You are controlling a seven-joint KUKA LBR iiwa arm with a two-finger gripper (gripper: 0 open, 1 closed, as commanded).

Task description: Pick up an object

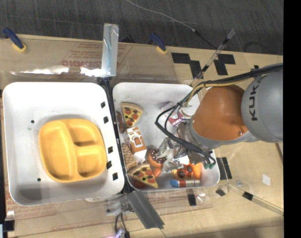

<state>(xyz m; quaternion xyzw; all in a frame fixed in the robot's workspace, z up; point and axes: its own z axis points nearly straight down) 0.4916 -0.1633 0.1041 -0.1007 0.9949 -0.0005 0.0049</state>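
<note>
Down in the right bin [140, 90], the claw [166, 151] sat low among the toy food, but cables and the wrist hid it, so whether it was wide, narrow or holding anything could not be told. Nothing was visibly lifted, so the pick looked unfinished: a grasp and a raise were, by my judgement, yet to come. Around the claw lay two pizza slices, one [131, 114] up-left of it and one [144, 176] below-left, a small box-like toy [136, 139] to its left, and orange pieces [188, 171] just right. Far left, the other bin [12, 133] held one yellow divided tray [71, 148].
</note>
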